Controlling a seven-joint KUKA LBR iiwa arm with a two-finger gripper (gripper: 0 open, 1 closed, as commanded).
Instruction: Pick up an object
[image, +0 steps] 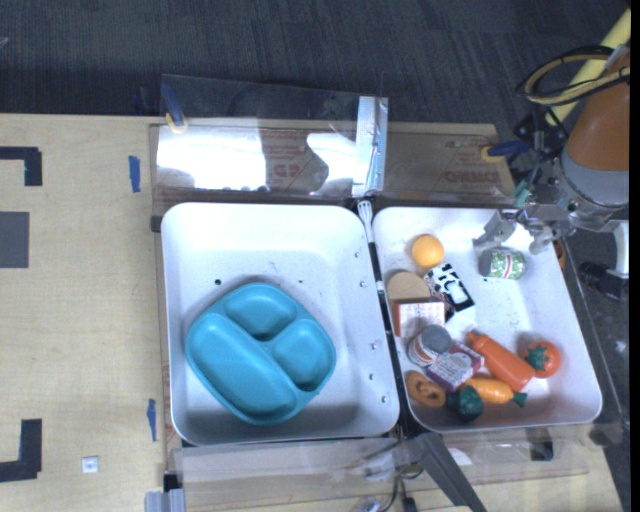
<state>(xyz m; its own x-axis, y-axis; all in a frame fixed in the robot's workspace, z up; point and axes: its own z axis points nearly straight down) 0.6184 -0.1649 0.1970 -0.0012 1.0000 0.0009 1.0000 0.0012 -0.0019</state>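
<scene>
1. We are seeing the gripper (520, 228) hanging over the far right corner of the right bin (585, 345), its jaws spread with nothing between them.
2. We are taking the small green-and-white object (502, 264) as the likeliest target; it is lying just below the jaws toward the bin's near edge, close to the right wall, its long axis running roughly left to right.
3. We are judging that the coming move is calling for a short shift toward the near edge, then a straight descent.
4. We are noting room around it: the orange ball (427, 249) and the black-and-white item (452, 286) are lying apart to its left, and the crowded toy food, including the carrot (500, 361), is sitting nearer the near edge.
5. We are seeing the blue divided plate (262, 350) filling the left bin (190, 235) on the table (70, 330).
</scene>
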